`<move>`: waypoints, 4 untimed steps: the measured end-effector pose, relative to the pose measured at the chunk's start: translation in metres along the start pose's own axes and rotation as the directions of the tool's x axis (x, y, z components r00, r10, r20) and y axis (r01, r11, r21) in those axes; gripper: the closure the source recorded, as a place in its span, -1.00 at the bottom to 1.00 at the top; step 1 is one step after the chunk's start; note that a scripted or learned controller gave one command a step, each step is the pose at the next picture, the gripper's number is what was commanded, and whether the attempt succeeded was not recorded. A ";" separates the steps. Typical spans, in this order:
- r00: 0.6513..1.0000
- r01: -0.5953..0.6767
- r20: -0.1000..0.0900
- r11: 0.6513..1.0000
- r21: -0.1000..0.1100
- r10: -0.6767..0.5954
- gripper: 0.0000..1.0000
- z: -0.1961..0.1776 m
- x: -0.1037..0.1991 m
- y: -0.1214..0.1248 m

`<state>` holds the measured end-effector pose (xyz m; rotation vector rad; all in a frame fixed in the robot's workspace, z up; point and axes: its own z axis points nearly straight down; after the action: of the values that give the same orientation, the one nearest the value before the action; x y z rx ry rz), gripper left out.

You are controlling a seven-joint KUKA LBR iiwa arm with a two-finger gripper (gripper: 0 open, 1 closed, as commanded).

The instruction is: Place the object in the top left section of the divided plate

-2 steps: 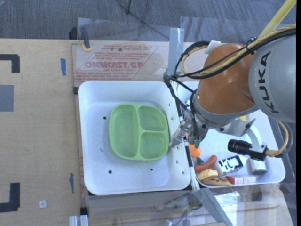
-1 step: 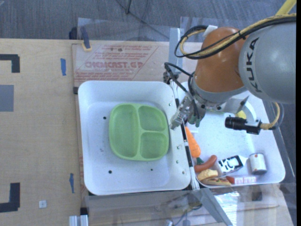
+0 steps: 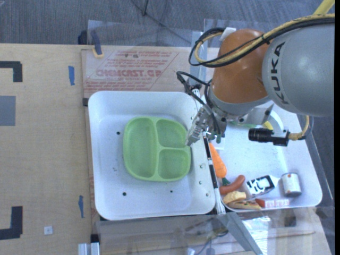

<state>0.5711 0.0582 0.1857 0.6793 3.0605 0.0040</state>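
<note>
From the overhead camera, the gripper (image 3: 199,130) hangs over the wall between the two white bins, at the right edge of the green divided plate (image 3: 157,149) that lies in the left bin (image 3: 106,158). Whether the fingers are open, closed or gripping something I cannot tell; they are small and blurred against the rim.

The plate has three sections, all bare. The objects lie in the right bin (image 3: 303,163): one carrot (image 3: 217,160) along the dividing wall, one sausage-like piece (image 3: 234,184), one black-and-white item (image 3: 260,184), one small can (image 3: 290,183), and a heap of food pieces (image 3: 241,198) at the near edge that I cannot count.

Which object is meant is unclear; judging by nearness, the carrot seems likeliest. To do the step well, the arm should carry the object fully clear of the bin wall, centre it above the plate's top left section, and let go low so nothing rolls across a ridge.
</note>
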 end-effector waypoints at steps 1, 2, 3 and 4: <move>1.000 0.000 0.000 1.000 0.000 0.000 -1.00 0.000 0.000 0.000; 1.000 -0.001 0.006 1.000 -0.005 0.001 1.00 -0.011 -0.002 0.001; 0.998 0.061 0.000 0.998 0.000 -0.061 1.00 -0.025 0.025 0.022; 1.000 -0.005 0.001 1.000 0.000 0.005 1.00 -0.049 -0.019 -0.016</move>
<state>0.5809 0.0360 0.2352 0.6875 3.0580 0.0033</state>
